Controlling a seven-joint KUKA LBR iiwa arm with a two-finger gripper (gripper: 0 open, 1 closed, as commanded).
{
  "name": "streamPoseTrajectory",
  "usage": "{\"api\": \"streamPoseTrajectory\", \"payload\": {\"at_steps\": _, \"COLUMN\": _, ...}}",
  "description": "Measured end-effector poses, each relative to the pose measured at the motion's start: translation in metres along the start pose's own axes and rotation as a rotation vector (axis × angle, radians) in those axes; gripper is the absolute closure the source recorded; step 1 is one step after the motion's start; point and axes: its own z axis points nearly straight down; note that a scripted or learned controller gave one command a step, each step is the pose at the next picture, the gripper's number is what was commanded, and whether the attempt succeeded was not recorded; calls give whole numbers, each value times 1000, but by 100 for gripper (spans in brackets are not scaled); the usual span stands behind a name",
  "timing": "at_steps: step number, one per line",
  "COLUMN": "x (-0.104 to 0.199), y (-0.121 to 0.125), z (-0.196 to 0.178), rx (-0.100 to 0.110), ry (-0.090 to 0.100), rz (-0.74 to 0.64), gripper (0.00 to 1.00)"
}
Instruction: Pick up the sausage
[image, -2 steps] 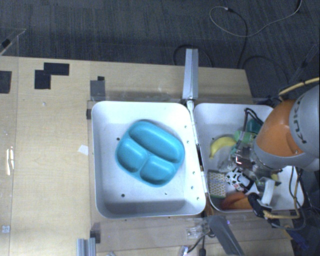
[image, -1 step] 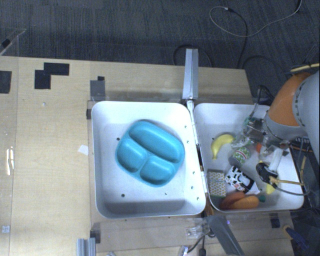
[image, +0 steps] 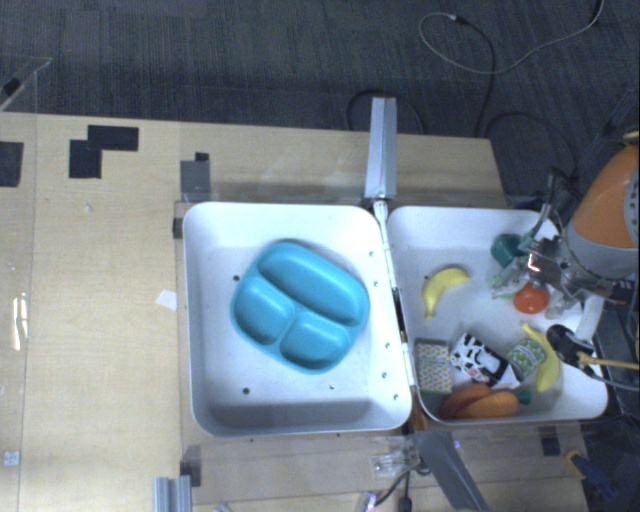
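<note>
1. One sausage: reddish-brown, at the near edge of the right bin, touching an orange carrot; long axis roughly left-right.
2. Pincer: far side of that bin, above the red tomato; grip state cannot be judged.
3. Sausage lies nearward and leftward of the pincer.

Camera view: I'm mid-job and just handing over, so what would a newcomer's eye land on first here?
First the blue tray, large and bright, in the middle of the left bin. Next the clutter of toy food in the right bin: a banana near its centre, and a sausage beside an orange piece at the front wall. The arm hangs over that bin's right side.
</note>
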Motion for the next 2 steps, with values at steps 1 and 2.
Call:
{"api": "streamPoseTrajectory", "payload": {"at_steps": 1, "x": 53, "y": -21, "z": 27, "rx": -4, "ry": 3, "rz": 645, "gripper": 0}}
{"api": "streamPoseTrajectory", "payload": {"at_steps": 2, "x": 55, "y": -19, "z": 15, "rx": -8, "ry": 7, "rz": 633, "gripper": 100}}
